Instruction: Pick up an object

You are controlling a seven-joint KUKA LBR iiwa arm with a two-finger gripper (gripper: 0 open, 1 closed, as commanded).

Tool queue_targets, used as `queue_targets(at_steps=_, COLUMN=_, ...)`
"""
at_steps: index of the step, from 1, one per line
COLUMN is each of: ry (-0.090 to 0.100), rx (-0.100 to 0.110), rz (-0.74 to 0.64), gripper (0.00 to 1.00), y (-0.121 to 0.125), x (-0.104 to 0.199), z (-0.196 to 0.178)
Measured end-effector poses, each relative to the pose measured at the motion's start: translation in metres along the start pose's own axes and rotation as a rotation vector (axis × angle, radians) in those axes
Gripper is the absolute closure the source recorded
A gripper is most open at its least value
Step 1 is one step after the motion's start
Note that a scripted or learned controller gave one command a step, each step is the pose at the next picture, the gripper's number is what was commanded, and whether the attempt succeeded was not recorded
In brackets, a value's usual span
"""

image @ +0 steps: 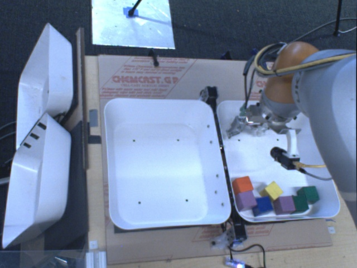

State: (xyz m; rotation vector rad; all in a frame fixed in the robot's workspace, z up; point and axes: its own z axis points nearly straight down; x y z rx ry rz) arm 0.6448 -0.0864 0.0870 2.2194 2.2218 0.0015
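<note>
Several small blocks lie clustered at the near end of the right bin (329, 208): an orange block (242, 184), a purple block (246, 199), a blue block (263, 205), a yellow block (273, 190), a second purple block (284, 204) and a green block (307, 195). My gripper (239, 126) hangs low over the far left corner of the same bin, well away from the blocks. Nothing shows in its grasp. The grey arm and its orange band (290, 66) cover the bin's far right part.
The left bin (111, 166) lies beside the right one, a black divider (222, 149) between them. Two spare white bins (39, 138) lean at the far left. A shiny metal sheet (134, 15) lies beyond the bench. A black cable plug (283, 158) hangs over the right bin.
</note>
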Motion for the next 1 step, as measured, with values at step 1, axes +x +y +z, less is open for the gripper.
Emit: queue_targets(at_steps=1, ry=0.000, rx=0.000, rz=0.001, gripper=0.00, y=0.0131, x=-0.0118, z=-0.0001)
